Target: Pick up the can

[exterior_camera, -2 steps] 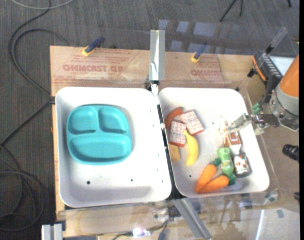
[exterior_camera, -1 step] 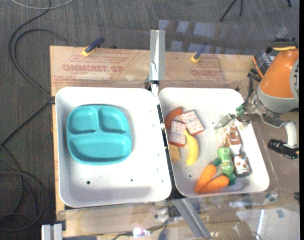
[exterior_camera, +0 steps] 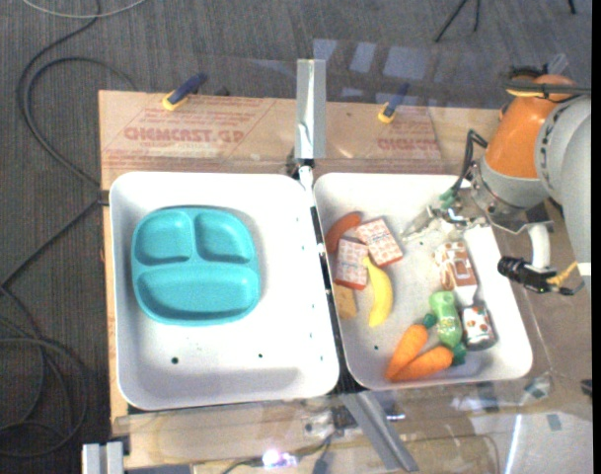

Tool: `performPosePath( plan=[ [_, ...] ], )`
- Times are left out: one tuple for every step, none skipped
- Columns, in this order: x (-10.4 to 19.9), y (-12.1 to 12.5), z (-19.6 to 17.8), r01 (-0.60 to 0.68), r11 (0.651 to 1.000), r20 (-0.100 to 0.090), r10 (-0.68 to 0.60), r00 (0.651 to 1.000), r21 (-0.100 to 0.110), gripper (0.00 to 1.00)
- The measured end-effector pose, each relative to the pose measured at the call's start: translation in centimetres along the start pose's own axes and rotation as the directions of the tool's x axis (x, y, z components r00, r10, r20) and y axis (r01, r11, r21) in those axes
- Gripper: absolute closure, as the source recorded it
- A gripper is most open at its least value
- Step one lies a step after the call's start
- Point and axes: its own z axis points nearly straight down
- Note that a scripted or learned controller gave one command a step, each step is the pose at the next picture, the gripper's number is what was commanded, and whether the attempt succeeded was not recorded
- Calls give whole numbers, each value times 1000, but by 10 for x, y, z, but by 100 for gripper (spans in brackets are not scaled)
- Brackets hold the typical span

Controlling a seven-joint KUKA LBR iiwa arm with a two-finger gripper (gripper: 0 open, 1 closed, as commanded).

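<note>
The can (exterior_camera: 478, 326) is small and dark with a pale label. It lies near the right wall of the right bin (exterior_camera: 507, 368), beside a green toy vegetable (exterior_camera: 445, 316). My gripper (exterior_camera: 440, 215) hangs over the bin's upper right part, well above and behind the can and apart from it. Just below the gripper lies a red-and-white packet (exterior_camera: 458, 263). The grey arm with its orange band (exterior_camera: 517, 141) comes in from the right.
The right bin also holds a sausage (exterior_camera: 341, 229), two waffle-patterned boxes (exterior_camera: 379, 242), a banana (exterior_camera: 380, 297) and two carrots (exterior_camera: 418, 354). In the left bin (exterior_camera: 152, 373) sits a teal divided tray (exterior_camera: 195, 263). A post (exterior_camera: 306, 112) stands behind the bins.
</note>
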Motion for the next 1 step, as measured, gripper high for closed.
performPosePath(
  plan=[
    [0,40,3,-82,996,-12,82,997,18,0]
  ],
)
